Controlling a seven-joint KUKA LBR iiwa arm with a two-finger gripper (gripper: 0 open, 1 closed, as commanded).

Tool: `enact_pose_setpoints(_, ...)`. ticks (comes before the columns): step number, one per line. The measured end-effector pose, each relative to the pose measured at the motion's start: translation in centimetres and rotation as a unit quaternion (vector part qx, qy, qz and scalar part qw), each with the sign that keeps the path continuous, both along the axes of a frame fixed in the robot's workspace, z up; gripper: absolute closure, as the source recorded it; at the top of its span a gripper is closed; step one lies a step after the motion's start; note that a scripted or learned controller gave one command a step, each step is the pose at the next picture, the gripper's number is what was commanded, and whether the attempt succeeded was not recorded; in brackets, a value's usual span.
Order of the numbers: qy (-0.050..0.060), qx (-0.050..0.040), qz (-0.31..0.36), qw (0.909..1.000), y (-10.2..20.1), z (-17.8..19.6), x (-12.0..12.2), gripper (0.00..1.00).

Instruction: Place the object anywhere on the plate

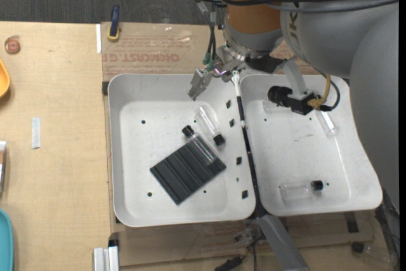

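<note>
You had one fixed camera above the bench (pixel 51 136), looking down at a slant. It framed both white bins (pixel 127 212) whole from moderate range, while the arm (pixel 355 22) loomed close at the upper right.

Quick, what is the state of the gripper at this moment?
Gripper: above the left bin's far edge; open or closed cannot be told, nothing seen held.
</note>
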State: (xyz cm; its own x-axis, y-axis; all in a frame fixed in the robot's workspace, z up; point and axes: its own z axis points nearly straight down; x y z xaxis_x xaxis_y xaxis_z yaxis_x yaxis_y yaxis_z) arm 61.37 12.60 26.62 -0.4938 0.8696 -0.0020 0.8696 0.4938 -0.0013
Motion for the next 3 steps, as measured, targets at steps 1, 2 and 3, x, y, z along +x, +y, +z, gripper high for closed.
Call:
enact_pose_setpoints(1, 0.000, -0.0002, -0.132, 0.9913, -1.0, 2.2, 4.5, 0.00)
enact_pose_setpoints(2, 0.001, 0.0001, 0.051, 0.9987, 5.5, -0.7, 4.5, 0.00)
enact_pose_setpoints(3, 0.000, 0.0001, 0.001, 1.0000, 9.3, 1.3, 4.6, 0.00)
